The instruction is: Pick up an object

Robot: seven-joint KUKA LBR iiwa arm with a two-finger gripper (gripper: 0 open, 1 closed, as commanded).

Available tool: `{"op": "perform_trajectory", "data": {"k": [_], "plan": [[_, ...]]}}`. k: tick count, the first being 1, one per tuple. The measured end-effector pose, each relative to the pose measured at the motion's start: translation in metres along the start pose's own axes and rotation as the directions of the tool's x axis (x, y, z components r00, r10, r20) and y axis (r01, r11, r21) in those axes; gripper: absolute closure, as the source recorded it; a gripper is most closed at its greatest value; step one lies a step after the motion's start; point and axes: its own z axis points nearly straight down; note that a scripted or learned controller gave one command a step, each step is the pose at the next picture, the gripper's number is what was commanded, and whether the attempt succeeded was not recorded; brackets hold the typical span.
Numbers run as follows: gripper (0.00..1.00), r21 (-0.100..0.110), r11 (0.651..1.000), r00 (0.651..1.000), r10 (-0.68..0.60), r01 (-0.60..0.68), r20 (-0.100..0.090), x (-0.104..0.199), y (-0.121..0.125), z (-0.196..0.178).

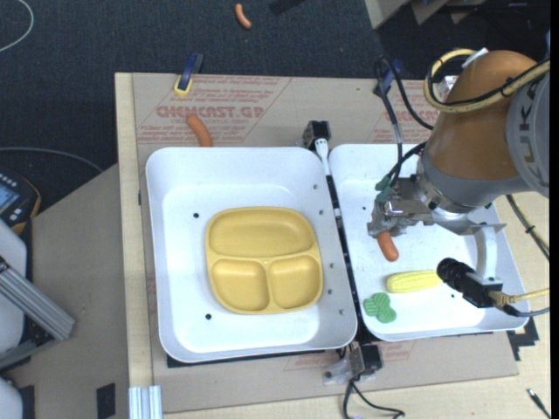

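Note:
In the right bin (349,173) lie a small orange sausage (389,248), a yellow corn cob (413,281) and a green leafy piece (379,307). My gripper (390,219) hangs low over the middle of this bin, right above the sausage's upper end. The wrist hides its tips, and I see nothing lifted off the bin floor. The corn lies just right of and below the sausage, and the green piece sits near the front rim.
The left bin (175,190) holds a yellow divided plate (263,259). Another orange sausage (200,130) rests on the cardboard behind that bin, near a yellow and blue clamp (186,75). A third sausage (243,16) lies on the dark floor.

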Motion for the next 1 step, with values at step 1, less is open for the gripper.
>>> {"op": "perform_trajectory", "data": {"k": [1], "plan": [[1.0, 0.004, 1.0, 1.0, 0.0, 0.0, -0.001, -0.0002, -0.0065, -0.0003]]}}
